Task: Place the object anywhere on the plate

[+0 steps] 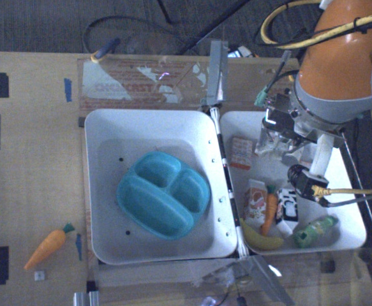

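Note:
A teal divided plate (163,194) lies in the left bin (103,132), with nothing on it. My gripper (272,146) hangs over the upper part of the right bin (359,231), beneath the orange band of the arm. Below it, along that bin's front, lie a small carton (256,203), a toy carrot (269,213), a black-and-white box (288,204), a banana (261,236) and a green bottle (314,230). A flat reddish packet (241,152) sits at the bin's left side, next to the gripper.
Another toy carrot (46,247) lies on the bench left of the left bin. A metal divider (216,75) stands behind the gap between the bins. Cables (339,193) loop off the wrist over the right bin.

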Motion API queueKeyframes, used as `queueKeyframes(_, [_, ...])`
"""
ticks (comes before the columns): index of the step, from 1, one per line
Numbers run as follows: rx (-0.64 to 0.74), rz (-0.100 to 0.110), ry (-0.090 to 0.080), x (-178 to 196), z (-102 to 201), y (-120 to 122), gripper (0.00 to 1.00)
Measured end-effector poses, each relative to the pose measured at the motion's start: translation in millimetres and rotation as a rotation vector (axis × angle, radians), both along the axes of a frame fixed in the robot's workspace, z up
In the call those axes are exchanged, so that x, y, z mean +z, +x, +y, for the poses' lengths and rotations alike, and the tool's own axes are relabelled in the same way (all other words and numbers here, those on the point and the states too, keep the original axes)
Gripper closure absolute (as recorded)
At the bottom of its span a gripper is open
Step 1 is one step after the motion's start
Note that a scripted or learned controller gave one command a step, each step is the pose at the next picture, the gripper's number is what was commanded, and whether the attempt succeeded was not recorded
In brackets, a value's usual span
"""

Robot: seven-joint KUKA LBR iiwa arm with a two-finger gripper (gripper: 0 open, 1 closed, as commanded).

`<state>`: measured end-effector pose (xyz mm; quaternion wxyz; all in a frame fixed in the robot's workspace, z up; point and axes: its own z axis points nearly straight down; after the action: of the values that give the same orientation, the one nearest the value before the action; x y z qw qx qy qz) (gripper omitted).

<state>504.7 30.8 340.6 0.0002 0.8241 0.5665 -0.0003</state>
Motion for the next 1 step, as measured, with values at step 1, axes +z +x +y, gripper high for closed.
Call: queueKeyframes(1, [-0.370,0.005,0.001,-84.0,16.4,-25.9,1.00])
